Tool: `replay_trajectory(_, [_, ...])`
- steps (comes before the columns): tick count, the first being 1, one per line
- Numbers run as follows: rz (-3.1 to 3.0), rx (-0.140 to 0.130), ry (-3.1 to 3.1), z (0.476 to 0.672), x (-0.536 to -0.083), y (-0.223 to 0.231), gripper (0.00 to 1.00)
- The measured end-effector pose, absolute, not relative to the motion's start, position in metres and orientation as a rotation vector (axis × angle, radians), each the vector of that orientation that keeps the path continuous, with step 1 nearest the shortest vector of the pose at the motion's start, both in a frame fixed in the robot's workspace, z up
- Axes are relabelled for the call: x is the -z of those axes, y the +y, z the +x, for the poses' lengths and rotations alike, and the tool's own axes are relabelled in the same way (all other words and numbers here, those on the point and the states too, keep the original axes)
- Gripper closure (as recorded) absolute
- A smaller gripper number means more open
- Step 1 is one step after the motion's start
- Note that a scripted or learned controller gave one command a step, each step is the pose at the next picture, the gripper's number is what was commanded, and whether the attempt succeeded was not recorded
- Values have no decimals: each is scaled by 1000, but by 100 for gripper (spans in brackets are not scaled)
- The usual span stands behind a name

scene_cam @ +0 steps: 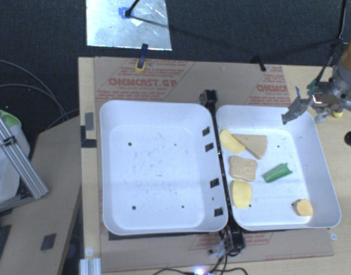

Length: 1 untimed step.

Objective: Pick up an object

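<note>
The right bin (321, 153) holds several small food-like pieces. A yellow lump (232, 141) lies against a tan wedge (252, 145) near the bin's left wall. Below them are a tan square biscuit (243, 168) and a second yellow lump (241, 193). A green stick (276, 172) lies mid-bin and a small orange-yellow piece (304, 207) sits in the near right corner. My gripper (307, 113) hangs over the bin's far right corner, above and right of the wedge. Its fingers stand open with nothing between them.
The left bin (106, 153) stands beside the right one, with a black divider with clips (216, 153) between them. A metal frame (15, 153) stands at the far left. A shiny sheet (129, 16) lies on the floor behind the bench.
</note>
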<state>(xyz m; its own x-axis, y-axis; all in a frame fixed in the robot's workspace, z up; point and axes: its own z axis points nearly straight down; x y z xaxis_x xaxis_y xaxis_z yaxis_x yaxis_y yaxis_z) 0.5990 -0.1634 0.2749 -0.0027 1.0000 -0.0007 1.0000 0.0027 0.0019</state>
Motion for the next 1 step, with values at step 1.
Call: replay_trajectory(1, [2225, 4, 2224, 570, -77, -166, 0])
